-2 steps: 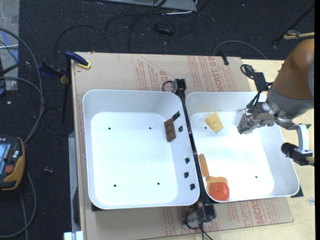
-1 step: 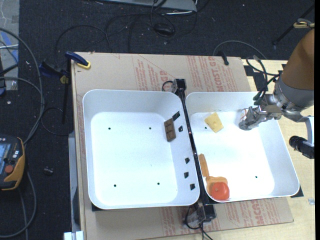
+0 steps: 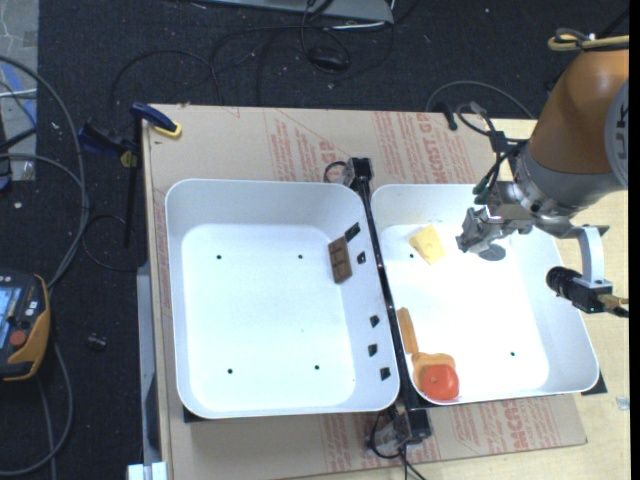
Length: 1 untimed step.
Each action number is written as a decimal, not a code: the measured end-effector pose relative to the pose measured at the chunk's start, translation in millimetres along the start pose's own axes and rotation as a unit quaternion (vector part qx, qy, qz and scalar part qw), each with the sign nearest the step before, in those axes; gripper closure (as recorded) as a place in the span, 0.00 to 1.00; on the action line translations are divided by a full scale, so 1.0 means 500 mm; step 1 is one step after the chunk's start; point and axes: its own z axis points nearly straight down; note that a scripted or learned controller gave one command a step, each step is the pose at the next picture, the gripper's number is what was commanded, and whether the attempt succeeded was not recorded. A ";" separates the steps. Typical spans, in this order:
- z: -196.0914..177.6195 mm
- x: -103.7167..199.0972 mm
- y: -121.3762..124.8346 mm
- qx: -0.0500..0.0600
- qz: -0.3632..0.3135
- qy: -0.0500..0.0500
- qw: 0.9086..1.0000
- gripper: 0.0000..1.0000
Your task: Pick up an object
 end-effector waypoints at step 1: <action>0.012 0.087 0.010 0.001 0.000 0.000 1.000 1.00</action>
